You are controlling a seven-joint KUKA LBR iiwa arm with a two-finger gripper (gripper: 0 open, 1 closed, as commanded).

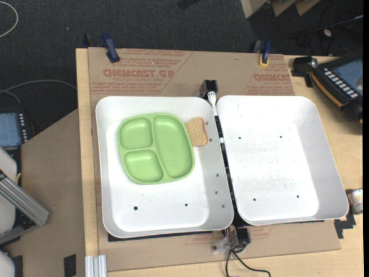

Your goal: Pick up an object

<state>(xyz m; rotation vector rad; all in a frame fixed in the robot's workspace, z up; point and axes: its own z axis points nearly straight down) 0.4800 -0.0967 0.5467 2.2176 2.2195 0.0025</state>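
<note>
A light green plate (155, 148) with three compartments lies in the left white bin (161, 212), toward its far half. A small tan piece shaped like a slice of toast (197, 131) rests against the plate's right edge, near the wall between the bins. The right white bin (277, 160) sits beside it.
Both bins stand on a brown cardboard sheet (144, 68) held by a blue clamp (109, 47) and another clamp (264, 53) at its far edge. A dark handheld device (340, 82) lies at the far right. Cables (242, 261) trail off the bench front.
</note>
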